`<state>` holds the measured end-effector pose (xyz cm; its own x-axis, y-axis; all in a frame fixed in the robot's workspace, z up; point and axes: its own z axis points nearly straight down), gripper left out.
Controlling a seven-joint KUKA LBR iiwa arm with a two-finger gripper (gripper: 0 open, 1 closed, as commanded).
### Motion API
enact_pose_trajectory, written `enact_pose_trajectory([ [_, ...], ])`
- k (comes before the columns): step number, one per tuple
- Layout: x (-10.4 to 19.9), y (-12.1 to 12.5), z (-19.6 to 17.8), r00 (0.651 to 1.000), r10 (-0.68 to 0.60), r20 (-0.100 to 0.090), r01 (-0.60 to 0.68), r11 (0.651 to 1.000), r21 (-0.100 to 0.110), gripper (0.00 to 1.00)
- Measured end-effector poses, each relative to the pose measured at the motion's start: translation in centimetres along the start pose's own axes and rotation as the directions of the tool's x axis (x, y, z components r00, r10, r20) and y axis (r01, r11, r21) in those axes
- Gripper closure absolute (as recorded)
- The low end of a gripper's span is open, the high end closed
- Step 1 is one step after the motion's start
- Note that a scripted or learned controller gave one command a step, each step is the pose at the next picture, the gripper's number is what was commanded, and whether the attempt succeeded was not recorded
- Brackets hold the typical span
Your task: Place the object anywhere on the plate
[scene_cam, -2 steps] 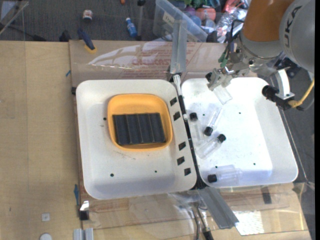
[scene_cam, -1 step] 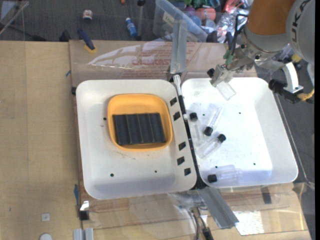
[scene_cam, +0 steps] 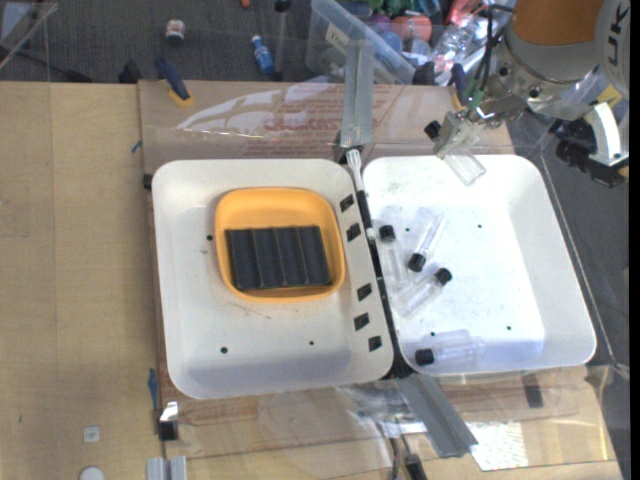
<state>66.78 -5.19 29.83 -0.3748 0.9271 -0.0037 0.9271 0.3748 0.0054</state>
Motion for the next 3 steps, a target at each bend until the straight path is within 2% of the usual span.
enact_pose_trajectory([
  [1, -0.8, -0.5, 11.2, 0.992, -0.123, -0.003, 0.123, 0.992, 0.003, 1.0],
  [2, 0.4, 0.1, 6.8, 0.997, -0.071, -0.001, 0.071, 0.997, 0.0, 1.0],
  [3, 0.7, 0.2, 1.4, 0.997, -0.078, -0.001, 0.078, 0.997, -0.001, 1.0],
])
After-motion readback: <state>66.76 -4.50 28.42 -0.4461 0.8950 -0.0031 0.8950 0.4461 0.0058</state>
